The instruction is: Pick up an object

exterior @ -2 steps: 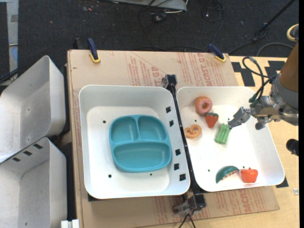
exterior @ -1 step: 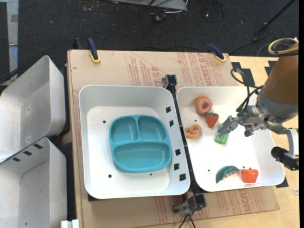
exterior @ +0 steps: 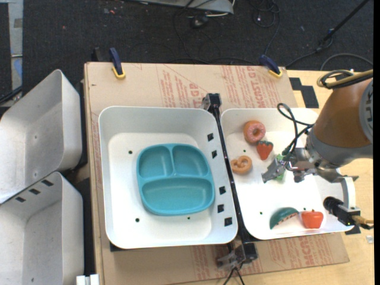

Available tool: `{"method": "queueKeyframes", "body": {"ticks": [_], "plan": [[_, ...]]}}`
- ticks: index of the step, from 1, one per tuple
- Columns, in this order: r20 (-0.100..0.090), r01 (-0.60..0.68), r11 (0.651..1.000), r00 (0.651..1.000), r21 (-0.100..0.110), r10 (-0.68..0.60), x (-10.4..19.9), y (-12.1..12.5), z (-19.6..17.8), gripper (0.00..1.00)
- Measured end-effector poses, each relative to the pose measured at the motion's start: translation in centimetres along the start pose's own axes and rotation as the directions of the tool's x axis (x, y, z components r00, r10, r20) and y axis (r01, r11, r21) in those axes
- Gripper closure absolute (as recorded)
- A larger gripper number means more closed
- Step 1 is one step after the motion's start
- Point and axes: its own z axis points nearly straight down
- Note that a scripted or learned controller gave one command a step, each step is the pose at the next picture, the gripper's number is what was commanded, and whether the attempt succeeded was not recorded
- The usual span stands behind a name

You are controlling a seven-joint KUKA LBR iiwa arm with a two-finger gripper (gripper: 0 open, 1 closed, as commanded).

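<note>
Gripper [exterior: 276, 172] low in right bin [exterior: 261, 227], near centre; jaw state unclear, can't tell. Close by: pretzel [exterior: 241, 164] to its left, strawberry [exterior: 264, 149] & donut [exterior: 255, 131] above. Tomato [exterior: 312, 219] + melon slice [exterior: 284, 217] at front edge. Teal tray [exterior: 176, 179] in left bin [exterior: 113, 159].

The gripper [exterior: 276, 172] is in the right bin [exterior: 332, 227]. 2 donuts [exterior: 255, 131] and a strawberry [exterior: 264, 149] lie just left of it. A tray [exterior: 176, 179] sits in the left bin [exterior: 119, 159].

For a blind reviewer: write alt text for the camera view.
A grey arm's two-finger gripper hangs over the right white bin among toy foods: pink doughnut, red strawberry, small brown doughnut. The left white bin holds a teal divided plate.
</note>
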Motion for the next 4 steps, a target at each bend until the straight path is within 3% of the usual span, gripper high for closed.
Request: {"method": "queueKeyframes", "body": {"ticks": [1, 2, 4], "plan": [[0.000, 0.000, 1.000, 1.000, -0.001, 0.000, 0.1, -0.1, 5.4, 0.00], [0.001, -0.001, 1.000, 1.000, -0.006, 0.001, 0.0, 0.0, 4.1, 1.00], [0.003, 0.005, 1.000, 1.000, -0.012, -0.005, -1.0, 0.4, -6.9, 1.00]]}}
